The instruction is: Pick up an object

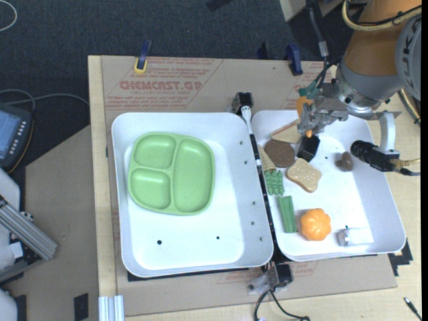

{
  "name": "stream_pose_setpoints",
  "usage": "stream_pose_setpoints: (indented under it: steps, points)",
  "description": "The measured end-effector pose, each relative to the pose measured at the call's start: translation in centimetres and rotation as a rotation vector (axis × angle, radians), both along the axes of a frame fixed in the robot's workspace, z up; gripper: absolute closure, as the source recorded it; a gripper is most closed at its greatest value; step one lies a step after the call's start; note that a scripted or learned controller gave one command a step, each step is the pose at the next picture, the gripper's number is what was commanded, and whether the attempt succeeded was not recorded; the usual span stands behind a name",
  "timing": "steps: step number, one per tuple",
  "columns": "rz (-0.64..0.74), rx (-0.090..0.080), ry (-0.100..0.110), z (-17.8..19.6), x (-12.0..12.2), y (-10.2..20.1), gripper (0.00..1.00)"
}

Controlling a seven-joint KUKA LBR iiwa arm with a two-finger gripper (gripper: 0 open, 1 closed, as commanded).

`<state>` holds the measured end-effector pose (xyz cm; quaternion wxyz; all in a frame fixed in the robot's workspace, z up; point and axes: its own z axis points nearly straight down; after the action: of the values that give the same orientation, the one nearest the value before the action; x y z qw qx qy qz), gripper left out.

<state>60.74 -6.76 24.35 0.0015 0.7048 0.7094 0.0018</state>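
Observation:
My gripper hangs over the back left part of the right bin. Right under its tip a small black piece shows; whether it is held I cannot tell. Just left of it lies a brown oval item. A slice of toast sits in front of the gripper. Nearer the front are an orange pumpkin-like toy and two green pieces along the bin's left wall. To the gripper's right a small brown lump rests on the bin floor.
The left bin holds a green divided plate. A tan flat piece pokes out at the back of the right bin. A small white and grey item lies near the right bin's front edge.

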Motion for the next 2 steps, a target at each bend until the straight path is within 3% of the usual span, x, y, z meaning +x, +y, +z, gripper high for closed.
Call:
stream_pose_setpoints:
  steps: [2]
  points:
    - [-0.002, 0.0, 0.002, -2.6, 3.3, 9.4, 1.0]
